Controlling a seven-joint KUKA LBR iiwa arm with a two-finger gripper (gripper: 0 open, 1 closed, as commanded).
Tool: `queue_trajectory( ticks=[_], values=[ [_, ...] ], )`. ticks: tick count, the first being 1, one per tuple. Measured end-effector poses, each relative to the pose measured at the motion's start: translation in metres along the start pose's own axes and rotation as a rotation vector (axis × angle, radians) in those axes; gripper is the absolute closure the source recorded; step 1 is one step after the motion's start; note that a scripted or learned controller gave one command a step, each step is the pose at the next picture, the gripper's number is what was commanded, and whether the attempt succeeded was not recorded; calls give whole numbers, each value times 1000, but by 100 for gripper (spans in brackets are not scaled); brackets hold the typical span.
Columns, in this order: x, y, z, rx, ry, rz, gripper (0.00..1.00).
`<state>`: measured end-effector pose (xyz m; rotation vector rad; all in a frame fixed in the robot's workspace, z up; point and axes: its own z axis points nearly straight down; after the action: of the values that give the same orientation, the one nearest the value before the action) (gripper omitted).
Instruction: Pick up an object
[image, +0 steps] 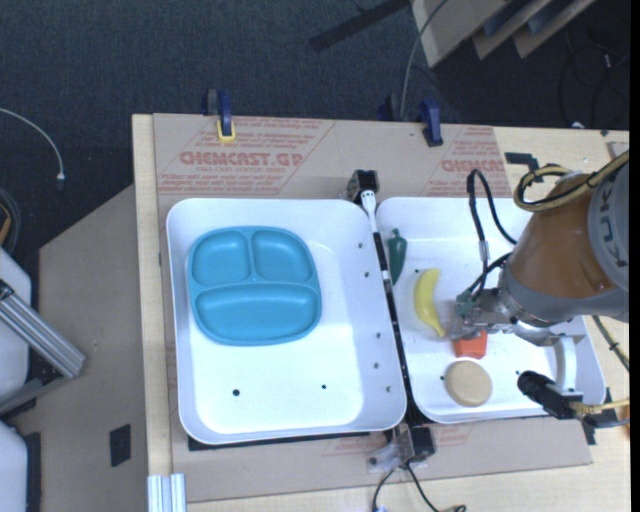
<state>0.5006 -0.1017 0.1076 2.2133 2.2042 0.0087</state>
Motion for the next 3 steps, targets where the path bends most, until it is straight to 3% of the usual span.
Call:
queue_trajectory(
  ticks=[1, 3],
  values=[
    [0, 9, -45, 14, 8, -5, 100],
    [-1, -1, -147, 11, 7, -5, 100]
  ],
)
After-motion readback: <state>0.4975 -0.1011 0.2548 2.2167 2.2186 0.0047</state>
